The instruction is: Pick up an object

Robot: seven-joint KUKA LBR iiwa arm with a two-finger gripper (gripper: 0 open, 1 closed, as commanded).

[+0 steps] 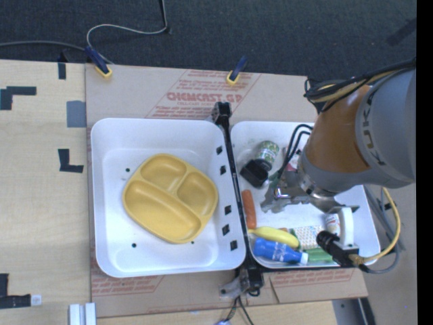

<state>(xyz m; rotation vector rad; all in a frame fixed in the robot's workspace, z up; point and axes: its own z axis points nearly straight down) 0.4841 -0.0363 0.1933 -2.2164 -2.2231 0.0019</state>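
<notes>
My gripper (276,199) hangs over the middle of the right bin (369,232), under the arm's orange band. Its metal fingers point down toward the bin floor, with nothing seen between them. Just left of it lies an orange carrot-like stick (249,208). A black object (255,172) and a green-labelled can (268,151) sit up and left of the gripper. Below it lie a yellow banana (274,235), a blue bottle (277,252) and a green marker (318,256). A white bottle (332,221) lies to the lower right.
The left bin (108,181) holds a yellow divided plate (170,196). A black divider with clips (228,181) runs between the bins. Cables hang off the arm at the right, and cardboard lies under both bins.
</notes>
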